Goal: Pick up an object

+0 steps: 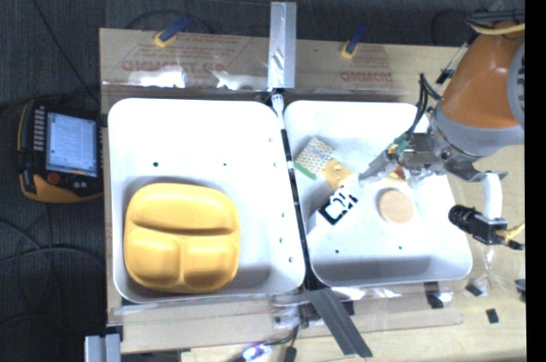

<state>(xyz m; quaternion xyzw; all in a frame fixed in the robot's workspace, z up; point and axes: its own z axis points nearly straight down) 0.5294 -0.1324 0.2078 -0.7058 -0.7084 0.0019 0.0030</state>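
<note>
The gripper [368, 173] reaches into the right bin [426, 266], but I cannot tell how it is set. Just below and to its right lies a round tan disc [396, 206], flat, with no long axis; to its lower left a black-and-white block [338, 207] lies tilted, its long axis running toward the gripper. A patterned card [313, 156] sits to its upper left.

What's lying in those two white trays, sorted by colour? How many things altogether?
Yellow: 1, the big yellow block in the left bin.
Tan: 1, the round disc in the right bin.
Black and white: 1, the small black piece.
Patterned, pale with green: 1, the checkered packet.
Small yellow-orange: 1, the little tag.
Total: 5
</note>
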